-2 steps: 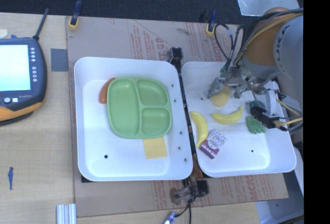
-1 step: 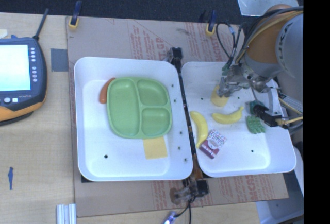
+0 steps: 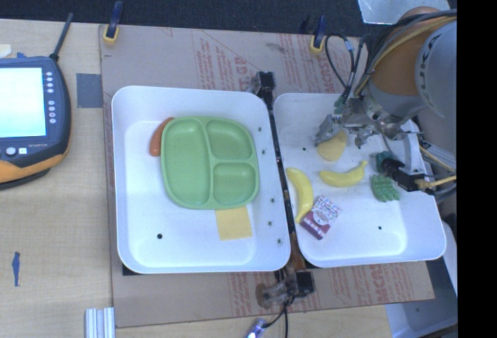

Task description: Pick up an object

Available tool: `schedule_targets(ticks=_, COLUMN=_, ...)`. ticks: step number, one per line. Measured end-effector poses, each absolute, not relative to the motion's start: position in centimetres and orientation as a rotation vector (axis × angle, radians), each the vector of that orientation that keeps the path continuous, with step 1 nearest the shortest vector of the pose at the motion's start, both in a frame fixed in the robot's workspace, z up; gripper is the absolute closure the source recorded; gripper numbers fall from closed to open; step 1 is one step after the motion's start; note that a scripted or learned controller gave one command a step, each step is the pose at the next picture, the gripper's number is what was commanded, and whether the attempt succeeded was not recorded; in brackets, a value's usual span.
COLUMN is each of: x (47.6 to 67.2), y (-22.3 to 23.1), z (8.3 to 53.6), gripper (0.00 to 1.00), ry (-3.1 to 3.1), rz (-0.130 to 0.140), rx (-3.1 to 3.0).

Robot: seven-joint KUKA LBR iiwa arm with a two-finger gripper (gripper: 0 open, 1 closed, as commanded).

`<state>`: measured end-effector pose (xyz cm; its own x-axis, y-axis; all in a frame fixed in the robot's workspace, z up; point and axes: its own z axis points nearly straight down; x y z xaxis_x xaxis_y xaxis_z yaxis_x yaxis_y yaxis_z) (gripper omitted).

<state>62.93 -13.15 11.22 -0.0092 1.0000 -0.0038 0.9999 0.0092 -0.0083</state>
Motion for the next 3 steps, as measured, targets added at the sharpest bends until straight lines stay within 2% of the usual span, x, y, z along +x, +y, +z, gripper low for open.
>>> schedule_targets(ticks=1, x=62.4, y=-12.1, z=9.2, gripper=0.00, ry=-2.225, rz=0.007, rx=-2.213)
schedule_targets(ticks=2, x=65.6, y=-17.0, z=9.2, gripper=0.00, ry=-2.222, rz=0.002, rx=-2.218)
schedule_targets(ticks=3, x=63.7, y=-12.7, z=9.2, gripper=0.00, ry=-2.226, rz=0.005, rx=-2.212)
